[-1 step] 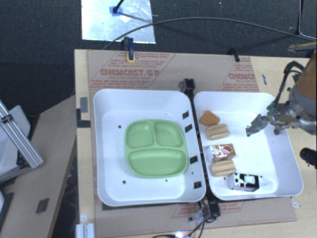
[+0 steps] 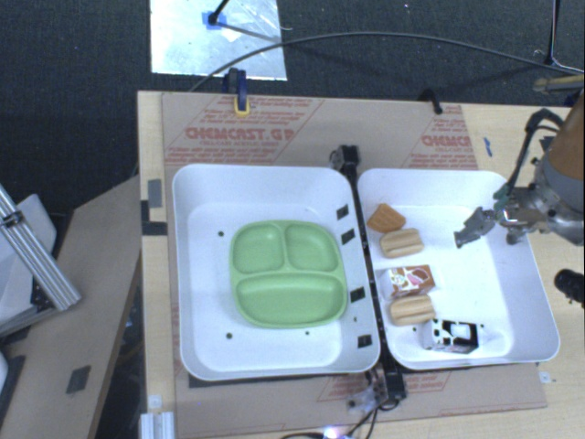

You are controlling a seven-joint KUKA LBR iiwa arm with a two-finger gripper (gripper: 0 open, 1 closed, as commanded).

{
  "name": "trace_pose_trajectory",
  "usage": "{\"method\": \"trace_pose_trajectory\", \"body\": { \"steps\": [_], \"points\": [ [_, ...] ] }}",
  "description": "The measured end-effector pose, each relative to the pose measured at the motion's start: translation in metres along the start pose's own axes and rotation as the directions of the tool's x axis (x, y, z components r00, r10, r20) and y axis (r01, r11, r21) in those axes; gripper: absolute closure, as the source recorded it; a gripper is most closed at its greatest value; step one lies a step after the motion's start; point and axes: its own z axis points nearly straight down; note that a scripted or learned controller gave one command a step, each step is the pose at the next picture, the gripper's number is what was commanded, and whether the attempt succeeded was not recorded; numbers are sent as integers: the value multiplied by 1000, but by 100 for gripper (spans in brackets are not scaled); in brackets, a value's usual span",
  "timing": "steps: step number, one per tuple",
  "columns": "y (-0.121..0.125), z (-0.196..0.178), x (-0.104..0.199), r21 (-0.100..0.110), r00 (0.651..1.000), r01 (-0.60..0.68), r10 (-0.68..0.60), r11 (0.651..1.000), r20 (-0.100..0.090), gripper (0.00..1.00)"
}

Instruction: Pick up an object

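Left bin (image 2: 196,273): green divided plate (image 2: 289,273). Right bin (image 2: 521,282), near its left wall: orange wedge (image 2: 386,218), two tan rolls (image 2: 401,242), brown packet (image 2: 409,280), black-and-white item (image 2: 452,335). Gripper (image 2: 471,230) hovers above right bin, grip state cannot be told.

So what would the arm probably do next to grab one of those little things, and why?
Probably move left and lower. The gripper hovers over bare floor of the right bin, with nothing between its fingers. The nearest things, the tan bun and the orange piece, lie further left by the divider, so it must get above one first.
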Motion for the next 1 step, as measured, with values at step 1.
{"method": "trace_pose_trajectory", "body": {
  "steps": [1],
  "points": [
    [8, 50, 7, 3, 1000, -1, 1, 1000, -1, 0]
  ]
}}
